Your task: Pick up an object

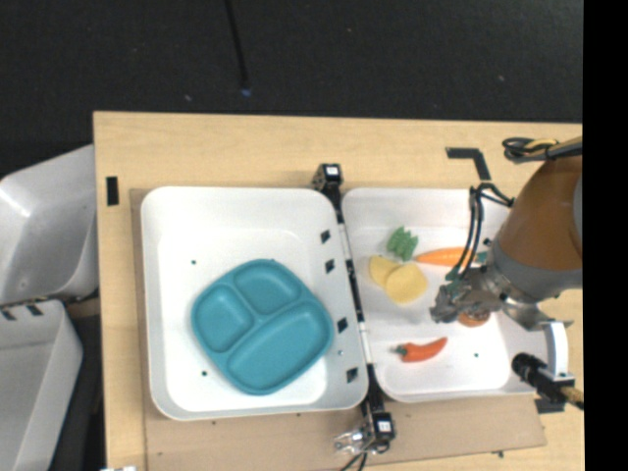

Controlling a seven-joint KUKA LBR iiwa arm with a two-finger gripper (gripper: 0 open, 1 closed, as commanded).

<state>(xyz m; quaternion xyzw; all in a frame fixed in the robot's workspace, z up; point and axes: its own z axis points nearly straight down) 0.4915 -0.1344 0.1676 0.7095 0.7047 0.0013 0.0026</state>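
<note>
Where the bench (226,150) carries its two shallow white bins side by side, the contents stand as follows.

Left bin (177,224): one teal divided plate (260,326) with three compartments, lying flat near the middle of the floor, its outline turned at a slant to the bin walls.

Right bin (432,386): four loose items and the arm's tool.
- Carrot (439,257), orange, long axis roughly left to right; its green leafy top (400,242) points toward the divider between the bins, and its far end runs under the arm's cables.
- Yellow piece (397,279), a rounded lump just below the green top, touching or nearly touching it; two lobes, the larger to the lower right.
- Red chili pepper (422,350), lying apart near the front wall; long axis nearly left to right with a slight upward tilt toward the right, darker stem end at the left.
- Small reddish-brown object (473,317), partly hidden under the tool; its shape cannot be told.

Arm (545,234): grey body with an orange band, reaching in from the right over the right bin. Gripper (457,302): dark, low over the floor, between the carrot and the chili pepper, just right of the yellow piece. Whether the jaws stand wide or narrow cannot be told.
</note>
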